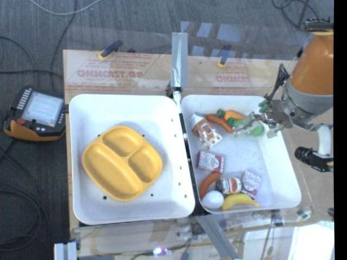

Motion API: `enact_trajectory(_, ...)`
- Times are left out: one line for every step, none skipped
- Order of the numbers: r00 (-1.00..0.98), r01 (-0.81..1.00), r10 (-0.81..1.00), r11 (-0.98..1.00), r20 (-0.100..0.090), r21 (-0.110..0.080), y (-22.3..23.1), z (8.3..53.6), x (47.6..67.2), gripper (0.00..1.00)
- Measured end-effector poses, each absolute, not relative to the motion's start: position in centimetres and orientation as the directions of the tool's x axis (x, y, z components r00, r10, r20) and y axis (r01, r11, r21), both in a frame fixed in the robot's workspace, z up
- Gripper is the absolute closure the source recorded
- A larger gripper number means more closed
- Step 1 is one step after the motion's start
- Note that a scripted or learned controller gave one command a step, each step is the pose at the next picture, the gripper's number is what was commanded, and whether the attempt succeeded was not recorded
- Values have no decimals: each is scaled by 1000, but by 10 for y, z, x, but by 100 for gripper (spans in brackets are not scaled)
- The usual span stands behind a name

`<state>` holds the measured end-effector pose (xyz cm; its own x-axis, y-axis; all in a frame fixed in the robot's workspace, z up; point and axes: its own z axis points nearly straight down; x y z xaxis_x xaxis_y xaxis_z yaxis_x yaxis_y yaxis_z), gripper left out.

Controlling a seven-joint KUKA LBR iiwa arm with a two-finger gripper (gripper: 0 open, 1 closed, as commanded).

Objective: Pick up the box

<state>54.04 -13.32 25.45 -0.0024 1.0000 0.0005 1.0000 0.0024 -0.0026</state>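
The pincer (250, 124), whose state I cannot tell, hovers low, probably to reach the box (207, 132) at its left.

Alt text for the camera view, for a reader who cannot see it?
A grey and orange robot arm reaches from the right, its claw over the right bin of toy food and small boxes. The left bin holds a yellow divided plate.
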Motion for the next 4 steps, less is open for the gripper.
enact_trajectory(-381,925,925,381,-6,9,-138,89,511,0)
enact_trajectory(-513,858,858,513,0,1,-114,202,544,0)
enact_trajectory(-345,939,939,345,0,3,-119,94,499,0)
enact_trajectory(-295,955,955,295,-7,10,-144,90,593,0)
